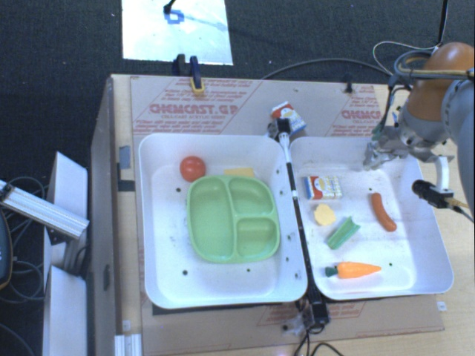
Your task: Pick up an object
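The right bin (427,273) holds a small white and red box (323,188), a yellow piece (324,215), a green piece (342,233), an orange carrot (356,270) and a red sausage (383,211). My gripper (377,156) hangs over the far right part of that bin, up and right of the box and above the sausage. Nothing shows between its tips. The left bin (159,273) holds a green divided plate (232,218), a red tomato (193,168) and a yellow slice (239,173) behind the plate.
A small carton (286,119) sits on the board just behind the bins' shared wall. A blue and yellow clamp (194,76) stands at the board's far edge. A black cable runs down between the bins. A black fitting (430,193) juts over the right bin's right rim.
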